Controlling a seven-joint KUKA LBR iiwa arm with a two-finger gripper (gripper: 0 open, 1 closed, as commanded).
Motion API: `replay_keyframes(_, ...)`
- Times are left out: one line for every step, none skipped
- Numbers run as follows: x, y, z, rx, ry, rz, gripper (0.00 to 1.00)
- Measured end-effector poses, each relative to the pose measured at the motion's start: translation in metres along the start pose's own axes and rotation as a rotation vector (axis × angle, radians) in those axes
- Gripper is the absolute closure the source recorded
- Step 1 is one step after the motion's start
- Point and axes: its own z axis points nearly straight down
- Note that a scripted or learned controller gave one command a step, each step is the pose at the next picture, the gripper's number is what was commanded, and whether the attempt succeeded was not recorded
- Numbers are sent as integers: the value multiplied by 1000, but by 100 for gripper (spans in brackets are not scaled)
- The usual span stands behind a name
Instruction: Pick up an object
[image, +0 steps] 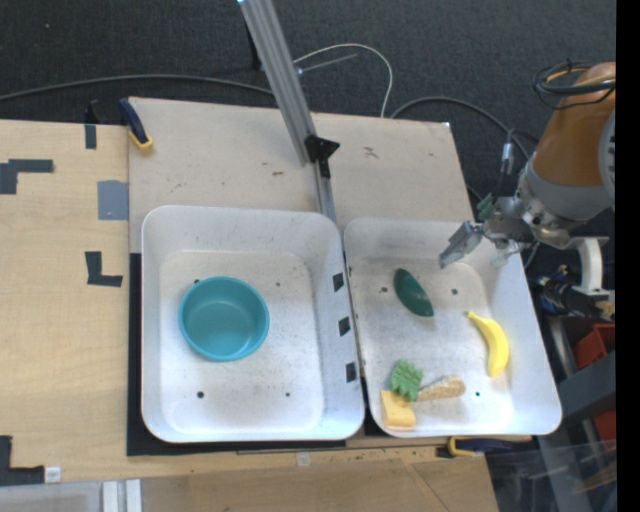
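While the fingers (478, 243) hang apart over the right bin (520, 300) — gripping nothing — the banana (490, 342) lies below.

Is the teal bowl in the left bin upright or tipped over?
Upright. The teal bowl sits in the left bin with its round opening facing up and its inner floor visible.
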Motion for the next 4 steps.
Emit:
replay_keyframes(-8,4,52,-2,-1,1,0)
replay_keyframes(-13,-5,102,0,-1,1,0)
replay_keyframes(-12,-4,89,-5,-1,-1,100)
replay_keyframes(-9,-7,45,-11,-2,0,100)
